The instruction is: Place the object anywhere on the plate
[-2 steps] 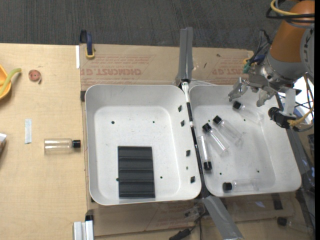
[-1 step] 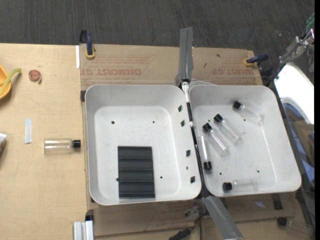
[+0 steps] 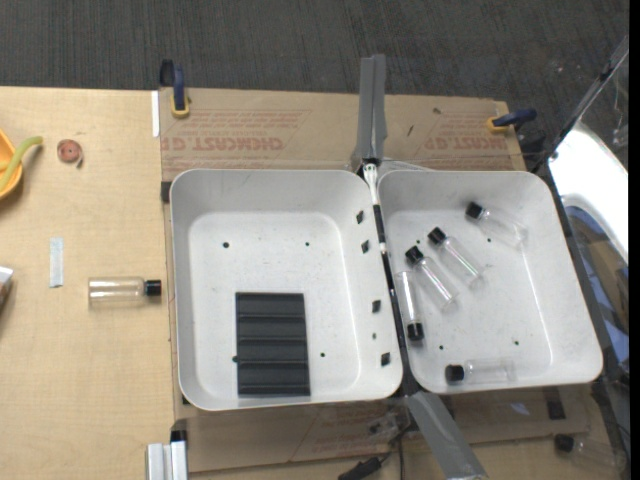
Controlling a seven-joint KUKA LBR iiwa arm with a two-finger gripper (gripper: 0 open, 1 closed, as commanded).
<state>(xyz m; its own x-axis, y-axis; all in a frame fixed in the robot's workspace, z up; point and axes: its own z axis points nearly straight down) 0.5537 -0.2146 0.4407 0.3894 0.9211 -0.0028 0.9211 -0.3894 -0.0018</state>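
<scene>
Five clear glass vials with black caps (image 3: 437, 264) lie scattered in the right white bin (image 3: 560, 268); the dark ribbed rectangular plate (image 3: 271, 345) sits in the left bin's near part. The gripper's state cannot be told. Smooth round vials may roll or slip from a pinch.

Dark grey carpet floor (image 3: 300, 23) runs along the top. A light wooden surface (image 3: 80, 368) occupies the left, with a cardboard sheet (image 3: 260, 133) clamped by a blue clamp (image 3: 172, 83).
</scene>
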